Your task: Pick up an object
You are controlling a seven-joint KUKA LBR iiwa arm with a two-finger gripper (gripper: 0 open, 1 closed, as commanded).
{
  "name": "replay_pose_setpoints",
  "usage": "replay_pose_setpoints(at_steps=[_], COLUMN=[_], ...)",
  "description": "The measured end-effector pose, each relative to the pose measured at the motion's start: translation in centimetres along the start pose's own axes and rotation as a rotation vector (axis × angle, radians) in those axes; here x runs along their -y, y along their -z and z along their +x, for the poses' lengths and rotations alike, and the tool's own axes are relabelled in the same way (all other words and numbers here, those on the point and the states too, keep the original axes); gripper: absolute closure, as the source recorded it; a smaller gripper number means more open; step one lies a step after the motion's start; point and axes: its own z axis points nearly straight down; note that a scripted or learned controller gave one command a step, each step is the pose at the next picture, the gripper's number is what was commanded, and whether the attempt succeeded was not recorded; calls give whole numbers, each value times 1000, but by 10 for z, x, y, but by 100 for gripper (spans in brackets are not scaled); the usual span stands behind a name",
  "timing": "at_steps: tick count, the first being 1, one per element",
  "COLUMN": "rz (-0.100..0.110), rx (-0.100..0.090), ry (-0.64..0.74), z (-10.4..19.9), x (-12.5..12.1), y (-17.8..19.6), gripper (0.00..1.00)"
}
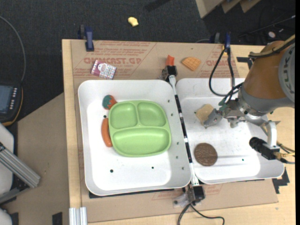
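dark carpet surrounds a cardboard-topped bench (pixel 136 55) that carries two shallow white bins side by side, seen from above at a slant.

left bin (pixel 93 163): a green divided plate (pixel 139 128) with three compartments lies in its middle. an orange sausage-shaped piece (pixel 106 132) lies against the plate's left edge, and a small red-and-teal piece (pixel 109 101) sits just beside the plate's upper left corner.

right bin (pixel 234 168): a tan, bread-like chunk (pixel 204 112) rests near the upper left, and a round brown cookie (pixel 206 154) lies lower down, close to the bin's left wall. my arm (pixel 269 81) comes in from the right, and my pincer (pixel 216 117) hangs over this bin, its tip just beside the tan chunk, on that chunk's right. whether its fingers stand apart or closed i cannot tell from this angle, and nothing shows clearly between them.

on the cardboard behind the bins lie a small pink packet (pixel 103 69) and a waffle-like orange piece (pixel 191 63); a yellow scrap (pixel 133 21) sits on the carpet beyond.
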Motion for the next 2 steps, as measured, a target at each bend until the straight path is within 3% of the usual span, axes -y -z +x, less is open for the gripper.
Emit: replay_pose_setpoints(at_steps=[1, 2], rz=[-15, -25], rx=[6, 5], ry=[-1, -3], z=[7, 7], x=[-61, -62], y=[-50, -34], gripper=[0, 100])
